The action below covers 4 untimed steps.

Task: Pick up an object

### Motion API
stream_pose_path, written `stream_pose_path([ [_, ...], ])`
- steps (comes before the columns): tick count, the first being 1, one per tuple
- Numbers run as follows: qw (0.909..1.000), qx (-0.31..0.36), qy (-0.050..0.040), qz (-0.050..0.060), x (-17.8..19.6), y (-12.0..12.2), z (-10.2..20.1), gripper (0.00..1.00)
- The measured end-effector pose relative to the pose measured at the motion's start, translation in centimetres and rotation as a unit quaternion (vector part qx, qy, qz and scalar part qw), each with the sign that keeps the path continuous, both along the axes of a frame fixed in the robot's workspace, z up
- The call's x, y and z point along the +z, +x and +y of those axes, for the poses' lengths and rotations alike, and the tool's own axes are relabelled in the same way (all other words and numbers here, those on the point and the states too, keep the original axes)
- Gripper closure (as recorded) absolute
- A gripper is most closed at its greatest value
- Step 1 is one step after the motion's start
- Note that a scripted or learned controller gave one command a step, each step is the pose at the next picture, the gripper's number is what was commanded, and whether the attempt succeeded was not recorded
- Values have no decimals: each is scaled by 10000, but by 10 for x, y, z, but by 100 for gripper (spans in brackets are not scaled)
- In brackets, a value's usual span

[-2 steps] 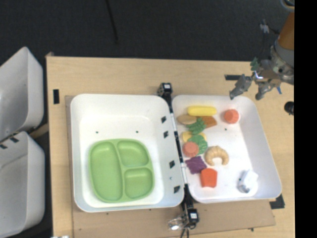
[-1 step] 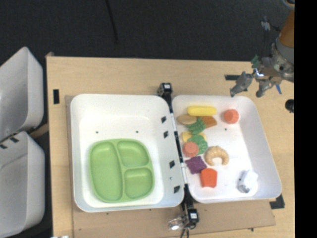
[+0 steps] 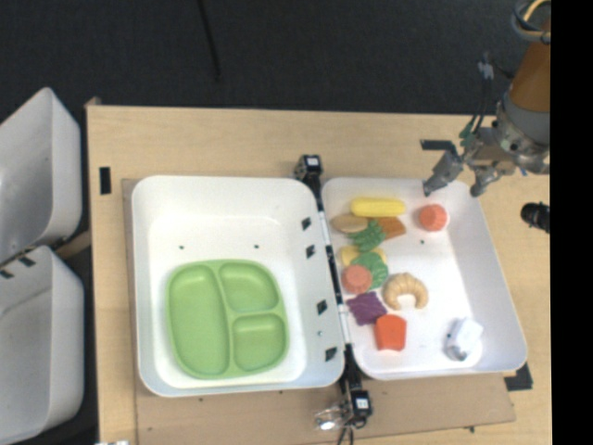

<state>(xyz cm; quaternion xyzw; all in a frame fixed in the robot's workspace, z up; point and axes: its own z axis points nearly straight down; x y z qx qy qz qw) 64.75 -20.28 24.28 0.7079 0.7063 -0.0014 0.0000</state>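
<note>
Two bins: shallow white plastic bins sit side by side on the pale wooden table (image 3: 111, 276), touching along their inner edges.
Left bin (image 3: 148, 211): holds a light green plastic tray with three compartments (image 3: 226, 317), lying flat toward the near side.
Right bin (image 3: 491, 276): holds a cluster of toy foods on its left half.
Far row: a yellow corn-shaped piece (image 3: 377, 208), with a brown oval piece (image 3: 348, 222) and an orange stick-shaped piece (image 3: 391, 227) just beside it.
Round red toy tomato (image 3: 430, 217): lies apart from the cluster, near the bin's far edge.
Middle: green leafy pieces (image 3: 370, 253), a pink round piece (image 3: 358, 278), a tan croissant-shaped piece (image 3: 406, 290).
Near side: a purple block (image 3: 366, 308), a red-orange block (image 3: 390, 332), a white-grey crumpled item (image 3: 461, 339).
Pincer (image 3: 457, 181): fingers spread, nothing between them, above the right bin's far edge, just beyond the tomato.
Arm (image 3: 526, 91): grey with orange band, enters from the right.
</note>
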Motion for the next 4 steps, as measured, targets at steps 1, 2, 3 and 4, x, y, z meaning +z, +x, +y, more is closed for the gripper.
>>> stream_pose_path([
  [1, 10000, 24, -2, -7, -46, 8, 2, 0],
  [2, 10000, 24, -2, -6, -88, 11, 0, 0],
  [3, 9999, 20, -38, -95, -108, 15, -4, 0],
  [4, 9999, 29, -53, -102, -99, 16, -5, 100],
])
